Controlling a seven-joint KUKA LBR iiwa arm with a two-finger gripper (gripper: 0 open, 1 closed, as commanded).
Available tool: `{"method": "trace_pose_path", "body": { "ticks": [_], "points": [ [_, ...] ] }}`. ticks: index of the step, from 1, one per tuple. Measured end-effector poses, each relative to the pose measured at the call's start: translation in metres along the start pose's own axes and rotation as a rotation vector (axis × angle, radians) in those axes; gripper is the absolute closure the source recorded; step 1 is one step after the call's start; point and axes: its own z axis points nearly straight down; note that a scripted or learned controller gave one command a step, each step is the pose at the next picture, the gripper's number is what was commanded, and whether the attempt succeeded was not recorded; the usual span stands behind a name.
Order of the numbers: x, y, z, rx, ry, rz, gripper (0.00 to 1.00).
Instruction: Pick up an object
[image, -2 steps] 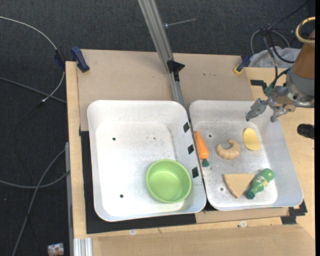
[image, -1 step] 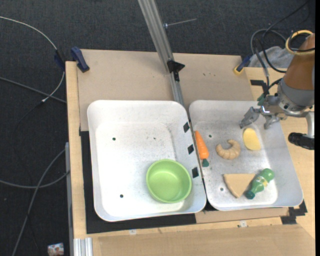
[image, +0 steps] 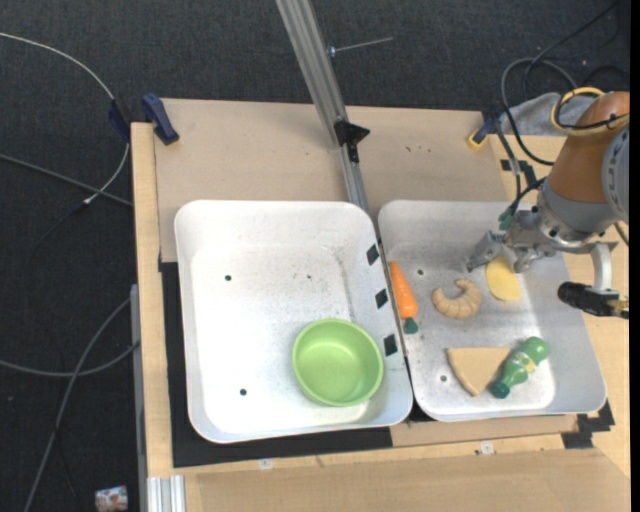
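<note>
Arm: you see the grey arm (image: 585, 165) with its orange band reaching in over the right bin (image: 570, 395), near that bin's far right corner.
Fingers: the gripper (image: 503, 258) hangs low over the bin floor; I cannot tell if its fingers are wide or narrow, and nothing is seen between them.
Nearest thing: the yellow lemon-like piece (image: 505, 283) lies just below the fingers, toward the bin's near edge, touching or almost touching them.
Long axis: the yellow piece is rounded, a little longer from the far edge to the near edge.
Other things: the croissant (image: 458, 299) is just beside it toward the left bin (image: 200, 240); the carrot (image: 402, 290) lies along the right bin's left wall; the green bottle (image: 518, 366) and the tan wedge (image: 473, 366) are near its near edge.
Left bin: a green bowl (image: 337, 362) stands by its near right corner.
Next move: you probably need only a small shift toward the near edge, then down.
</note>
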Motion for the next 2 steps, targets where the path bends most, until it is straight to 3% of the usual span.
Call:
{"method": "trace_pose_path", "body": {
  "ticks": [1, 2],
  "points": [
    [0.000, 0.002, -0.014, -0.006, -0.002, 0.000, 1.00],
    [0.000, 0.003, -0.077, -0.009, -0.003, 0.000, 1.00]
  ]
}}
